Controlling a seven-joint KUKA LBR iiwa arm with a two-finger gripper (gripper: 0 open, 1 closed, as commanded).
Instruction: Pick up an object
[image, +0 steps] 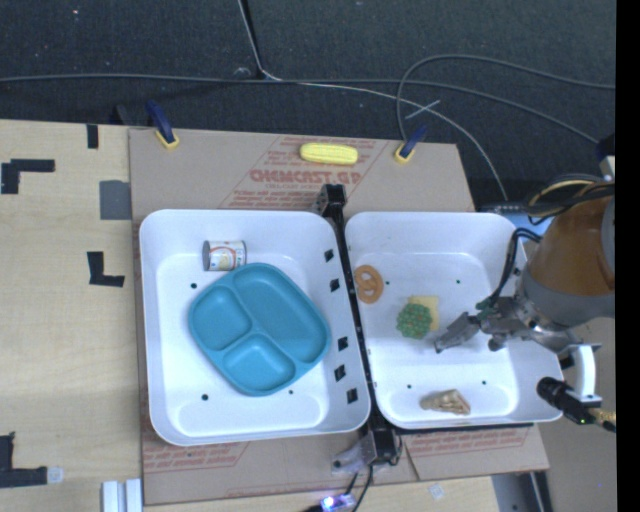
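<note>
Open floor is left at the right bin's (500, 228) upper part; its lower left is crowded by broccoli (413, 320), pretzel (368, 283).

A single fixed camera sits high above the counter (60, 300), looking down at a slant on both white bins (160, 330), far enough to frame them whole.

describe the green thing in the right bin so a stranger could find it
Start at the right-hand shallow white bin. Near its middle sits a small bumpy green broccoli-like piece, overlapping a pale yellow block. It is the bin's one green item; the pretzel-shaped ring is orange.
</note>
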